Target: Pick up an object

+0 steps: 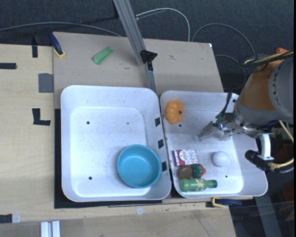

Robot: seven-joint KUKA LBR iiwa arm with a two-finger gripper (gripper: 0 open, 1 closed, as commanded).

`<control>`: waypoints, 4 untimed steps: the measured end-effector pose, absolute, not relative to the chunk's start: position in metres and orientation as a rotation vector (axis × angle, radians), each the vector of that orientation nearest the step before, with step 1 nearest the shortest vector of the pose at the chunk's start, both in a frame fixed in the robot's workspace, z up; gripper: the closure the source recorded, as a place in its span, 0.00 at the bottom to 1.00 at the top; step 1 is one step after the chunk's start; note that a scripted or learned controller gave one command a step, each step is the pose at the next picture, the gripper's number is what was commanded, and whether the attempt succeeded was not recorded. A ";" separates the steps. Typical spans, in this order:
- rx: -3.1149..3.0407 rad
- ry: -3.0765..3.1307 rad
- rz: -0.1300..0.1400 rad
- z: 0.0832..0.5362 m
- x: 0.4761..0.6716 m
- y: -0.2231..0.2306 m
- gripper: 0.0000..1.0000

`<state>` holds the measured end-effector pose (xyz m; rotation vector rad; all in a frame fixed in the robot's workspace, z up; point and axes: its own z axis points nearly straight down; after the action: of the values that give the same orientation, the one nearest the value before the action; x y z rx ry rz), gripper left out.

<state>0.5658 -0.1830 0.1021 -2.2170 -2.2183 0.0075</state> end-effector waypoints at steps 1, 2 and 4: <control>-2.220 -2.223 0.003 0.089 0.566 -0.183 0.00; -2.217 -2.224 0.002 0.099 0.566 -0.182 1.00; -2.221 -2.228 -0.004 0.210 0.568 -0.173 1.00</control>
<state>0.5683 -0.1733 0.2100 -2.2212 -2.2275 -0.0036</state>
